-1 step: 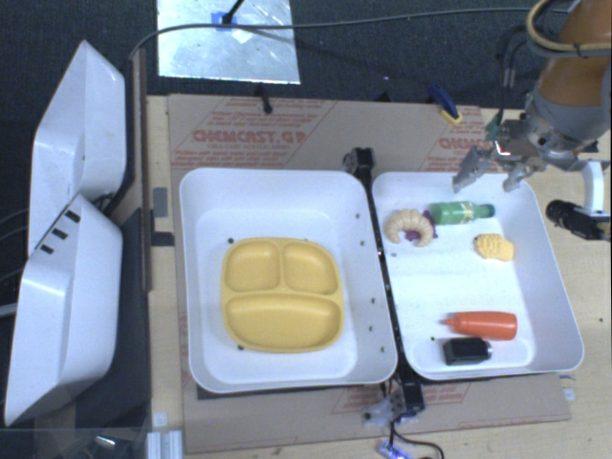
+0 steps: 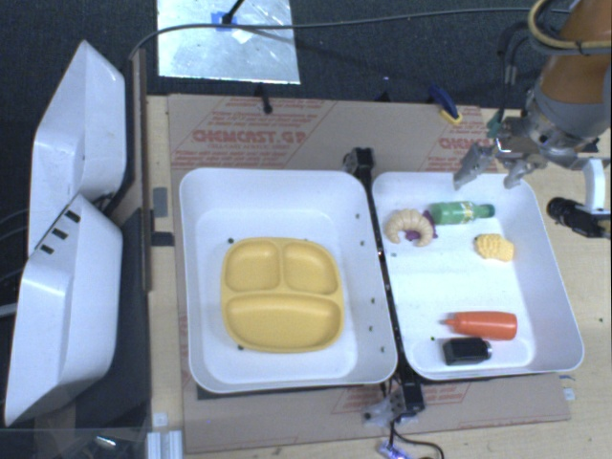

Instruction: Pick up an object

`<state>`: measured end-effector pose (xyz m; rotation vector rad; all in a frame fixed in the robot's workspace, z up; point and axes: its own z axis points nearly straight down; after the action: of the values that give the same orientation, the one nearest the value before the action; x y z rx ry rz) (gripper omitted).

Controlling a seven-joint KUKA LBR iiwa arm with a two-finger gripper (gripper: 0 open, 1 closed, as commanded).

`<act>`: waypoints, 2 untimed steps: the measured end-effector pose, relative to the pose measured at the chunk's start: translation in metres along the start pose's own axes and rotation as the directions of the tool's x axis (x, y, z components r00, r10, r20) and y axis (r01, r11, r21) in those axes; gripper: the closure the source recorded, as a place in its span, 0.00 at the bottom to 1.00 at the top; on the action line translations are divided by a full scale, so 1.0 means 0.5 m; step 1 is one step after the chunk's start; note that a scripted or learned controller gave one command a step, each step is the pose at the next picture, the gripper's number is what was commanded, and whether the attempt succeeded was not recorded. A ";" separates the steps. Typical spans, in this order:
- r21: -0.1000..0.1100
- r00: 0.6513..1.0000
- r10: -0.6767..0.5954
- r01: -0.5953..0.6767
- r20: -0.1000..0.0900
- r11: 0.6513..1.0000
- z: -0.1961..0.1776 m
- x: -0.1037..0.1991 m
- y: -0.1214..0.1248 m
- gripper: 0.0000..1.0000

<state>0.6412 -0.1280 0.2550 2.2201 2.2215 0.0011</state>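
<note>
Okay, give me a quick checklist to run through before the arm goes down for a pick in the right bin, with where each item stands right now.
1. Gripper above the right bin, at its far edge: ok.
2. Fingers spread apart and nothing between them: ok.
3. Pickable things in that bin: green bottle, croissant, corn piece, orange bottle, black block: ok.
4. Nearest target, the green bottle, lying flat just below the gripper: ok.
5. Green bottle free of its neighbour: cannot tell, the croissant sits right at its end.
6. Yellow tray in the left bin, out of the way: ok.
</note>
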 end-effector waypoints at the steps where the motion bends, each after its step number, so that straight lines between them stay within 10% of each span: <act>1: 0.003 1.000 0.001 -0.001 0.000 1.000 0.084 -0.005 -0.004 0.00; 2: 0.004 1.000 0.000 0.000 -0.001 1.000 0.189 0.011 -0.017 0.00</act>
<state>0.6326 -0.1224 0.1606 2.2230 2.2235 -0.0028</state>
